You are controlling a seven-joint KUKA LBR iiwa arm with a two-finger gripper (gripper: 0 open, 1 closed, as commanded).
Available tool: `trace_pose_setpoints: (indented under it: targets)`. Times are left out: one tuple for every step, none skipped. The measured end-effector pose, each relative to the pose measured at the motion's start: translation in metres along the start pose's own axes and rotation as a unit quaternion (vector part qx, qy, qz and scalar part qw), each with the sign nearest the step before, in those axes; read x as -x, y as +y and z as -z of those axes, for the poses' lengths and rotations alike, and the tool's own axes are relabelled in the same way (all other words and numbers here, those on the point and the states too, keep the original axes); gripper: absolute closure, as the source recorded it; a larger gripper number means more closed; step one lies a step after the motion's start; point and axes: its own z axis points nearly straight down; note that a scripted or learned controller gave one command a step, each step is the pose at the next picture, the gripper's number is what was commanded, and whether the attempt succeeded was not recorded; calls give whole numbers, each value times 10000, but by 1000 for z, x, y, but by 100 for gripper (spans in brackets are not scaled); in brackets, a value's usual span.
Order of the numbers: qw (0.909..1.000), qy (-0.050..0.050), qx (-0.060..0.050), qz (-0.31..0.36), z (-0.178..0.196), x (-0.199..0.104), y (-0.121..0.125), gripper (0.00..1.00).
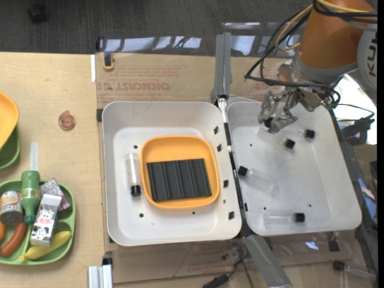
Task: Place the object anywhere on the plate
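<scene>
An orange plate [180,146] with a dark ridged insert [180,179] lies in the middle of the left bin [114,161]. A clear vial with a black cap [132,173] lies beside the plate's left rim. The right bin [336,191] holds several clear vials with black caps, such as one near its left wall [255,177], one at the front [285,219], and two small ones at the back [290,143] [309,134]. My gripper [276,119] hangs over the back left part of the right bin, close to those two small vials.
A green tray of toy food [36,224] sits at the bench's front left, with a yellow bowl [6,122] and a small pink disc [67,121] behind it. Cardboard [156,83] lies behind the bins. Cables loop from the arm's wrist [282,47].
</scene>
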Motion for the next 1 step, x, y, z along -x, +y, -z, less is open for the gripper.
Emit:
trace_pose_setpoints:
  targets:
    - [9913,-5,-2,1319,-2,9,13,100]
